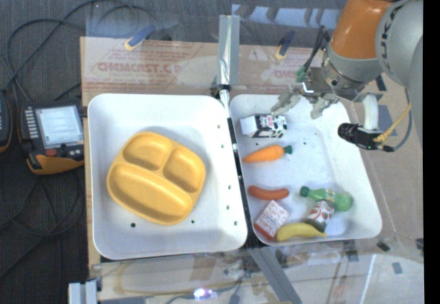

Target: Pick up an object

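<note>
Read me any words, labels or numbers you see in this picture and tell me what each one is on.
Faded red print on the cardboard sheet behind the bins: too washed out to read reliably.
Black and white carton in the right bin: markings too small to read.
Red and white packet: print blurred.
Small bottle label: unreadable.
Handheld screen left of the bins: blurred.

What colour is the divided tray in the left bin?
Yellow; the divided tray shows plainly in the camera view.

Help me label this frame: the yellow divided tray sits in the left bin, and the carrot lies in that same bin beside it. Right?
Not quite. The camera view shows the carrot in the right bin. The yellow divided tray does sit in the left bin.
</note>
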{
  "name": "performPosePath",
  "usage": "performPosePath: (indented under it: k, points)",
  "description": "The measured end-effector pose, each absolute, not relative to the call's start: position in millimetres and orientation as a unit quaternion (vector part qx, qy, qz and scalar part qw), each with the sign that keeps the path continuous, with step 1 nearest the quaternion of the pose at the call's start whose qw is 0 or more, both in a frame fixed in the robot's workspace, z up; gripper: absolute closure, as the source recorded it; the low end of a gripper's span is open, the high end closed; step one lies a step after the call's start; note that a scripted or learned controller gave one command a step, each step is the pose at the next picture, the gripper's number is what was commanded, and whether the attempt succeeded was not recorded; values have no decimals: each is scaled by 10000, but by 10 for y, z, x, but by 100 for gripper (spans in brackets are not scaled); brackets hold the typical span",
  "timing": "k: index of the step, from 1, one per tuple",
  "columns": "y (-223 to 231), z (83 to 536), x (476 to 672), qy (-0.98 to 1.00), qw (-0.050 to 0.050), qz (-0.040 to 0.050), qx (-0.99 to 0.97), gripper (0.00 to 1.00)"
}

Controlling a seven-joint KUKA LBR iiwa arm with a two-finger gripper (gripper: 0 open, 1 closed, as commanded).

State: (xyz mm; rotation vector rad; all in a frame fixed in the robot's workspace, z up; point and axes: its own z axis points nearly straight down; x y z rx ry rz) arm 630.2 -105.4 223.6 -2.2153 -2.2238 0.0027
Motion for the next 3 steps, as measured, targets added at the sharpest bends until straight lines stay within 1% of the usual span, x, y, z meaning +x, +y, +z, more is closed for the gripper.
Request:
performPosePath:
  k: [1, 2, 3]
  points:
    - [-991, 1037, 6283, -7262, 13, 16, -6875, 0]
    - [-1065, 910, 5894, -7214, -65, -48, -6924, 0]
    - [-1171, 1226, 5800, -6168, 6, 8, -7871, 0]
